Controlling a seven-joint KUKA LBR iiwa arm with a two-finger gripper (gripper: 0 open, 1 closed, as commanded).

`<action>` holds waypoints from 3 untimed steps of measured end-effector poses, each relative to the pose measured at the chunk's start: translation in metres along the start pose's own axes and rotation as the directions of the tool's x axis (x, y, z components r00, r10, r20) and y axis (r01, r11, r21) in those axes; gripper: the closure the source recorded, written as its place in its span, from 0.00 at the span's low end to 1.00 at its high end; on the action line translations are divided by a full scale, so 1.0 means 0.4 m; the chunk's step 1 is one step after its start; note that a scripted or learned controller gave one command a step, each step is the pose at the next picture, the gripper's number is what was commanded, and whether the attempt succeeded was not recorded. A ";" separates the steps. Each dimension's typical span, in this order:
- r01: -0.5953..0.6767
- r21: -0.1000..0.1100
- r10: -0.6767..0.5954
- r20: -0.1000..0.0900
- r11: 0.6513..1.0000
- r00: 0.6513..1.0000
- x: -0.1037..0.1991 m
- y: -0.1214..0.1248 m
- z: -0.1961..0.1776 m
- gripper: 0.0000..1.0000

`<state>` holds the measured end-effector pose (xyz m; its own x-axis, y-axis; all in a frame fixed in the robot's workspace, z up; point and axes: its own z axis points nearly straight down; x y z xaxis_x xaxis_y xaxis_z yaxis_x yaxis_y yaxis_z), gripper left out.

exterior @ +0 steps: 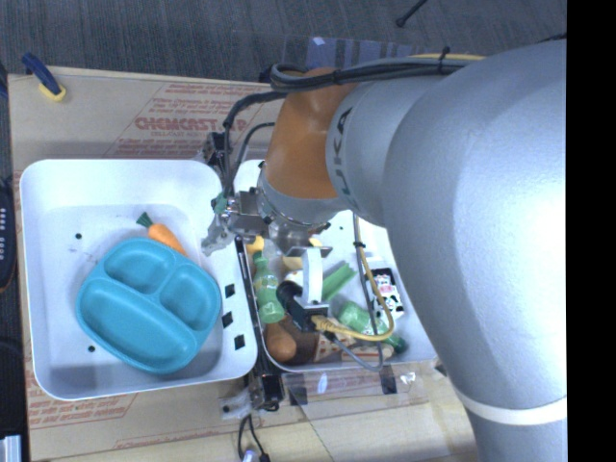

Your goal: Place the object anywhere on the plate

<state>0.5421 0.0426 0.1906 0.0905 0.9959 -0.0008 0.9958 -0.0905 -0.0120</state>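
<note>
Blue plate (146, 303), orange carrot (166, 236), white bin (58, 210), possibly brown lump (281, 343)

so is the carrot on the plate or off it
Off. The carrot lies in the left bin beside the far rim of the blue plate; none of it rests in the plate's compartments.

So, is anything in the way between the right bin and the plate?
Nothing lies on the plate. A carrot sits beside its upper edge, off the direct path. Only the low walls between the two bins must be cleared.
</note>
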 end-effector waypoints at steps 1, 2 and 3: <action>0.000 0.000 0.000 0.000 1.000 1.000 0.000 0.000 0.000 0.00; 0.000 0.000 0.000 0.000 1.000 1.000 0.000 0.000 0.000 0.00; 0.000 0.000 0.000 0.000 1.000 1.000 0.000 0.000 0.000 0.00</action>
<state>0.5421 0.0425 0.1906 0.0906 0.9959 -0.0009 0.9958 -0.0906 -0.0121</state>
